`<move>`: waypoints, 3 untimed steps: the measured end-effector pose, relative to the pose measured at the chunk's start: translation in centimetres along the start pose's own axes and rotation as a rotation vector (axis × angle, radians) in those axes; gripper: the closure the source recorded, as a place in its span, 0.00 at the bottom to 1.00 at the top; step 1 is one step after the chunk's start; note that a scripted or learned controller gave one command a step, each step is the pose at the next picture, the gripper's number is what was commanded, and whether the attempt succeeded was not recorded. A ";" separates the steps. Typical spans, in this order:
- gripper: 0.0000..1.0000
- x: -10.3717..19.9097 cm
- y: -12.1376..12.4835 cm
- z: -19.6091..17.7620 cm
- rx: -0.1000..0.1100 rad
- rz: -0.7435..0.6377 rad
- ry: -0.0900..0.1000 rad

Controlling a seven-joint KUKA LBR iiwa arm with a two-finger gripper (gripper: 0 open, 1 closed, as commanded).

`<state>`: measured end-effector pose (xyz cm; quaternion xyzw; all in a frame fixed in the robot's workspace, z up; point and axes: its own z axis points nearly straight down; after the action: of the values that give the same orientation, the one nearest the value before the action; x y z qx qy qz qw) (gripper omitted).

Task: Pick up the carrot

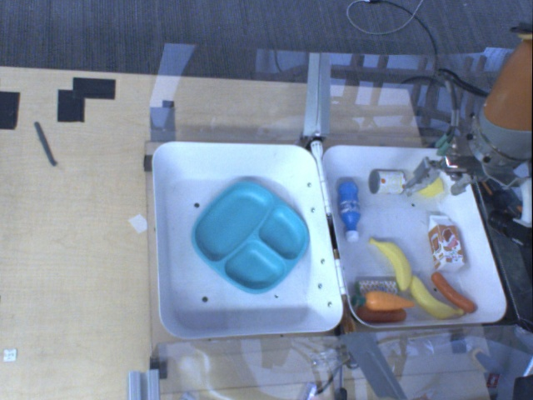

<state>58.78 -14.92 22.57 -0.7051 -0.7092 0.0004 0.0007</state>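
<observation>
The carrot (388,301) is a short orange piece lying at the near left corner of the right bin (493,283), beside a small grey block (374,286) and over a red piece (381,315). My gripper (437,181) is at the far right of that bin, well away from the carrot. Its fingers (415,181) are spread open above a small yellow object (431,190), and I see nothing clamped between them.
The right bin also holds a blue bottle (348,206), a small can (387,181), two bananas (396,261), a snack packet (445,246) and an orange-red sausage (454,292). A blue divided plate (250,235) lies in the left bin (175,223).
</observation>
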 end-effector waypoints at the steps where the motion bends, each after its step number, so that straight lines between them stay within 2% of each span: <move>1: 0.00 4.8 -3.4 -1.2 -0.001 -0.022 0.000; 2: 0.00 4.3 -6.8 -0.4 -0.001 -0.275 0.000; 3: 0.00 6.8 -5.5 -0.9 -0.003 -0.333 -0.001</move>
<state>53.25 -8.20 23.48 -0.5780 -0.8161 -0.0003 -0.0005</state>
